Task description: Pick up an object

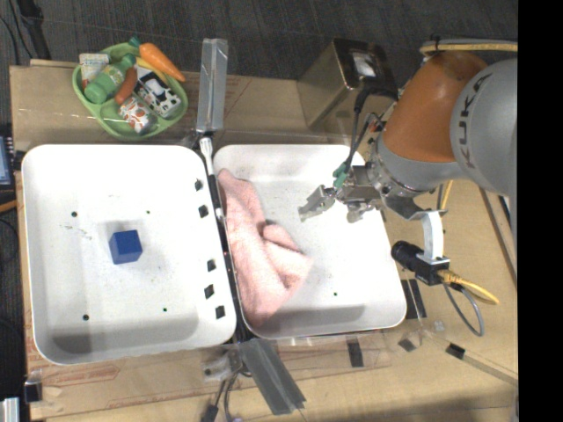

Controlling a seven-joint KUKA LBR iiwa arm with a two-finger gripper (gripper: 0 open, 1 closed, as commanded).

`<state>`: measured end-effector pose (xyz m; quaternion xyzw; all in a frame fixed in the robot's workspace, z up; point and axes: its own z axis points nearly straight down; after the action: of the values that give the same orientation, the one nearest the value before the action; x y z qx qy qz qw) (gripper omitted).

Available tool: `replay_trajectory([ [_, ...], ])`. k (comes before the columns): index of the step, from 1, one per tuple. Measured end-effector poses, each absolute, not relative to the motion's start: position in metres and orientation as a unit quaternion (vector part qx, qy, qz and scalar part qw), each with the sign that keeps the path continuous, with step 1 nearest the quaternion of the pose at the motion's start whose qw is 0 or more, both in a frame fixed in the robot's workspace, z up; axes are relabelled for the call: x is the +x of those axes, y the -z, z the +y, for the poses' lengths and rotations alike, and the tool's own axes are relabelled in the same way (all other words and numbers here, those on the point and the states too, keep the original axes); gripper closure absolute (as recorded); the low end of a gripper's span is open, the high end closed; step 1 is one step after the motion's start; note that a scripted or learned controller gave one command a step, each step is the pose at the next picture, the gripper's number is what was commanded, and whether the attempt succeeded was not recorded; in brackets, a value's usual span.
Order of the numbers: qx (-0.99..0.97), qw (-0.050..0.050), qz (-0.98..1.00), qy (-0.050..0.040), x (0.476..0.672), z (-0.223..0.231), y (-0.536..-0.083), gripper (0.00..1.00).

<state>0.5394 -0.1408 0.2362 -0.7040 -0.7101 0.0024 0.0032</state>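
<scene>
The gripper [327, 199] hangs over the right bin [369, 306], finger state indeterminate at this angle, while the pink cloth [259, 253] lies along that bin's left wall, long axis running 12 to 6, at the gripper's 8 o'clock

We see a big round arm [479, 121] that is grey, with a wide orange band [422, 117] near the wrist. Dark letters run down the grey part on the right. Thin dark cables [356, 143] hang by the wrist. The small gripper [330, 199] is silver metal with a bit of green.
</scene>
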Motion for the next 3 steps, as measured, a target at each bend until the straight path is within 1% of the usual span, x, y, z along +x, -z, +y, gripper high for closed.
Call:
replay_trajectory([
  [1, -0.683, 0.003, -0.730, -0.0026, 0.548, -0.167, -0.167, 0.00],
  [2, -0.622, 0.003, -0.783, -0.0012, 0.570, -0.150, -0.090, 0.00],
  [3, -0.620, 0.005, -0.784, -0.0026, 0.570, -0.150, -0.098, 1.00],
])
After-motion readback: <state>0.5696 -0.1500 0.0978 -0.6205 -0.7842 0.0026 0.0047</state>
